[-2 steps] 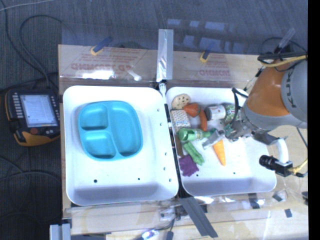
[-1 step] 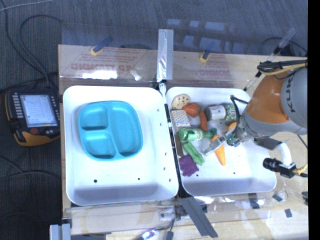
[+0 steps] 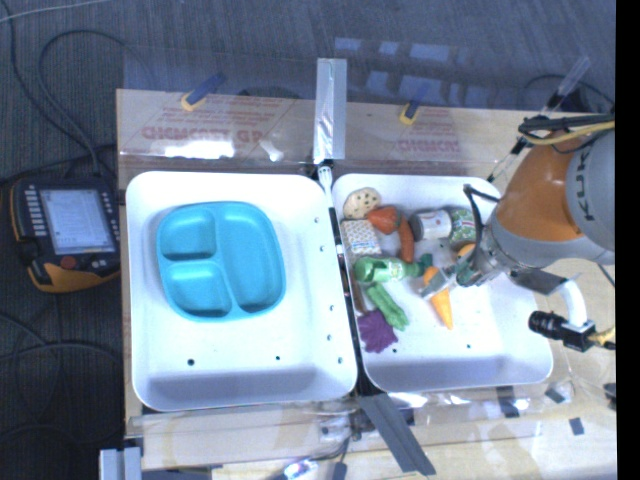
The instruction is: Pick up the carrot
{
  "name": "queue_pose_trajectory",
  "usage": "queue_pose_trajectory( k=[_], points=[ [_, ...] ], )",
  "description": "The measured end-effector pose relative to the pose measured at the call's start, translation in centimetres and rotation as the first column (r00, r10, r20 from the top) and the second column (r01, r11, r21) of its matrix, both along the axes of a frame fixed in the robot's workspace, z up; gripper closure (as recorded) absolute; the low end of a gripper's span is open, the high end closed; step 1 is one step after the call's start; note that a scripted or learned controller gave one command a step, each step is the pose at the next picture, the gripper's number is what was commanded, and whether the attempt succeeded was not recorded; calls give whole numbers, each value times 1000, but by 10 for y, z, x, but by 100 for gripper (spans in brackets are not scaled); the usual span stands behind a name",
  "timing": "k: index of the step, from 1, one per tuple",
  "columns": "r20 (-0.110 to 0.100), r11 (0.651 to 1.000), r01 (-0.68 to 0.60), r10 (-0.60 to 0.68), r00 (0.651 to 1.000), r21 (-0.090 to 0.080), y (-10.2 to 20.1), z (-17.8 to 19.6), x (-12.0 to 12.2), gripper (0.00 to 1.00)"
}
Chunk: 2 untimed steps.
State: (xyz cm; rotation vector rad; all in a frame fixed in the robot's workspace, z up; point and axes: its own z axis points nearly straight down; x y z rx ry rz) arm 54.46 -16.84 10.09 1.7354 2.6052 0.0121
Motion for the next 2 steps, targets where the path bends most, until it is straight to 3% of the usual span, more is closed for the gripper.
queue_pose_trajectory(
  k=[1,2],
  points=[
    [-14,985,170,-171,985,-3,42,93,38,100],
    [-14,999,-47,47,999,-4,32,114,50,100]
  ],
)
